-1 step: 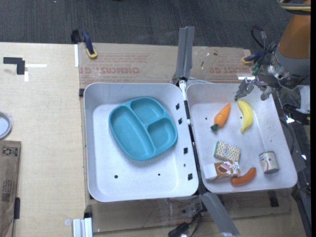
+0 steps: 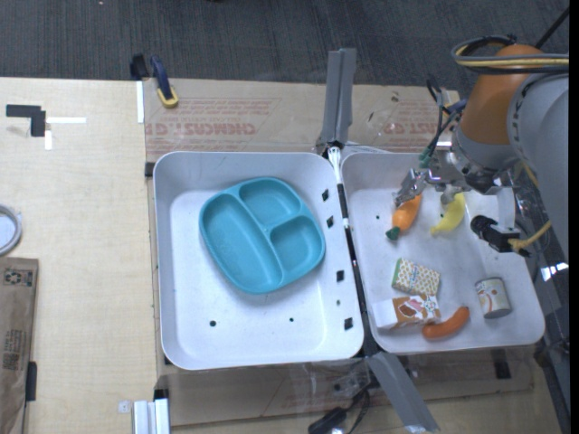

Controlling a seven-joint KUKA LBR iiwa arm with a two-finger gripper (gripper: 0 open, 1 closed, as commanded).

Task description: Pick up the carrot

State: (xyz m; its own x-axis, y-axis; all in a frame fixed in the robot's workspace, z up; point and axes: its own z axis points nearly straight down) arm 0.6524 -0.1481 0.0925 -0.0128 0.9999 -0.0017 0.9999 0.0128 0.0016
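I am watching the grey arm with its orange band (image 2: 496,98) reaching in from three o'clock over the right-hand shallow white bin (image 2: 507,337). Its two-finger metal gripper (image 2: 414,188) is sitting at the bin's upper middle, right at the top end of the orange carrot with a green stem tip (image 2: 404,216). The metal tips are touching or just over that upper end, but I cannot tell from here how far apart the jaws are standing, nor whether the carrot is actually between them.

The carrot is lying tilted, its green end pointing toward seven o'clock, in the upper left part of the right bin. Just beside it at three o'clock a yellow banana-shaped piece (image 2: 450,215) is lying. Toward five o'clock from the carrot, a small patterned box (image 2: 416,278) is resting, with a red-and-white printed packet (image 2: 412,312) touching it below and an orange-red sausage-shaped item (image 2: 446,324) beside that. A small grey tin can (image 2: 491,297) is standing near the bin's right wall.

In the left-hand white bin (image 2: 181,333), a teal three-compartment plastic plate (image 2: 261,233) is lying well apart from the carrot.
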